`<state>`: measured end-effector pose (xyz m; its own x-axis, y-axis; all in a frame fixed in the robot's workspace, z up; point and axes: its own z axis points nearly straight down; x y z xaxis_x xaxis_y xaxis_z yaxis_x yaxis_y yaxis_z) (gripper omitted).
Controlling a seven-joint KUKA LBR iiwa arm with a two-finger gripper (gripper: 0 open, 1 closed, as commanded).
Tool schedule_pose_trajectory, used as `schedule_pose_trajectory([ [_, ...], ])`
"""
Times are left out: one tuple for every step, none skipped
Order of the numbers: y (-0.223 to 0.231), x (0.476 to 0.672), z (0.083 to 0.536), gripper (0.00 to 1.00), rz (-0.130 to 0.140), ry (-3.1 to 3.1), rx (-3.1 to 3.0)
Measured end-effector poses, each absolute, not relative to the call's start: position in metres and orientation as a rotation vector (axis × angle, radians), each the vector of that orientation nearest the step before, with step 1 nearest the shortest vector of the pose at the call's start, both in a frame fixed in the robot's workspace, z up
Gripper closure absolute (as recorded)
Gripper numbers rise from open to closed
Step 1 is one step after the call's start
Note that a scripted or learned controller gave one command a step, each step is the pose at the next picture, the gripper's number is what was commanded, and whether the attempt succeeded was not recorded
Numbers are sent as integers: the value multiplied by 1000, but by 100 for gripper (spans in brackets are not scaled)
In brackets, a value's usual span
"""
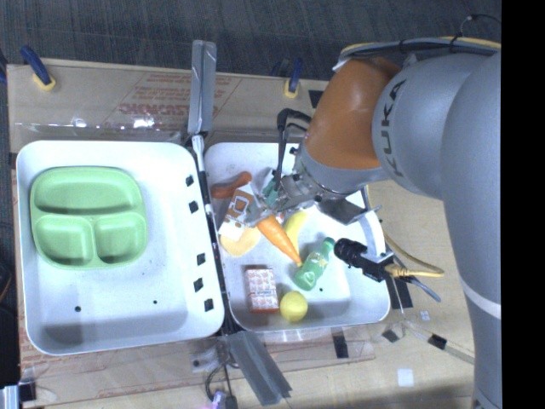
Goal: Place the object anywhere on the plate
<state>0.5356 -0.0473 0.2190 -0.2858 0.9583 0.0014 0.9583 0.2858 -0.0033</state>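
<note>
Looking down from the one overhead camera, two white bins sit side by side on the bench. The left bin [51, 313] has a green plate [88, 215] with three compartments, lying in its upper-left part. Nothing sits on the plate's sections as far as I can see.

The right bin [362, 309] is where all the clutter is. There's an orange carrot [278, 236] lying at a slant near the middle, a yellow banana [295, 223] just beside it on the right, and a green bottle [313, 265] tilted over below that. A yellow lemon [293, 306] sits near the front edge, with a small reddish box [261, 287] just to its left. A pale yellow round thing [239, 239] lies to the left of the carrot, and a sausage [232, 186] sits up near the back left corner.

The grey arm [426, 118] with its orange band comes in from the right and hangs over the back of the right bin. The gripper [277, 196] is down among the items just above the carrot's top end. Honestly I can't tell what it's doing, the wrist blocks it and the clutter makes it a mess to read.
</note>
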Motion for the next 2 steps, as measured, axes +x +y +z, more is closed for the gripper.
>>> schedule_pose_trajectory([
  [2,494,286,100,2,-2637,-1703],
  [101,476,272,100,4,-2877,-1253],
])
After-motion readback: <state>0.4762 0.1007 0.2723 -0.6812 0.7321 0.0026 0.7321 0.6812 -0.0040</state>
